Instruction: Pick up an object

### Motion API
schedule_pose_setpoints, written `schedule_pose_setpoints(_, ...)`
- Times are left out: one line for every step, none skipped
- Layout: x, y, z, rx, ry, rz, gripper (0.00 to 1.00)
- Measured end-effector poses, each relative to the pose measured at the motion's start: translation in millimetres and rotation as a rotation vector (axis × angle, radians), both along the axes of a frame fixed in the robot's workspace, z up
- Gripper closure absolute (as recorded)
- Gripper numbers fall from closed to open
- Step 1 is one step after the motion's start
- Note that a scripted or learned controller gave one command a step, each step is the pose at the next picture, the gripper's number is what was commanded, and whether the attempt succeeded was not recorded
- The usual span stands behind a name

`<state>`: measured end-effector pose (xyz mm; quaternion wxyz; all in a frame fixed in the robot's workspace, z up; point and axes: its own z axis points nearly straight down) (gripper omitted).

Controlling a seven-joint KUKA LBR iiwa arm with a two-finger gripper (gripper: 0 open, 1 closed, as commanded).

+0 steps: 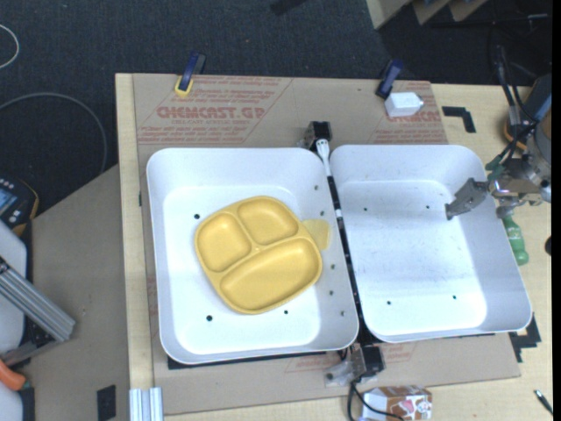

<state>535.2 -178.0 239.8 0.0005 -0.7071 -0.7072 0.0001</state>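
- Grey gripper (478, 196) hangs over the right side of the right bin (421, 314); open or closed, I cannot tell.
- Yellow divided plate (257, 254) lies flat in the left bin (166, 235), well apart.
- Likely light, stiff, slick plastic; pinch its raised rim.

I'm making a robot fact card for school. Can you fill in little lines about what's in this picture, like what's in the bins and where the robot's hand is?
left bin: holds a yellow divided plate with three sections
plate position: lying flat, near the middle of the left bin
right bin: white floor with small dark specks
gripper: over the right bin's upper right part, reaching in from the right
green object: at the right bin's right rim, just below the gripper
held by gripper: nothing seen between its fingers
bench: brown board under both bins
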Motion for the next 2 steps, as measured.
schedule_pose_setpoints(-30,46,144,-0.003,-0.019,0.005,0.00)
schedule_pose_setpoints(-55,106,248,-0.001,-0.017,0.007,0.00)
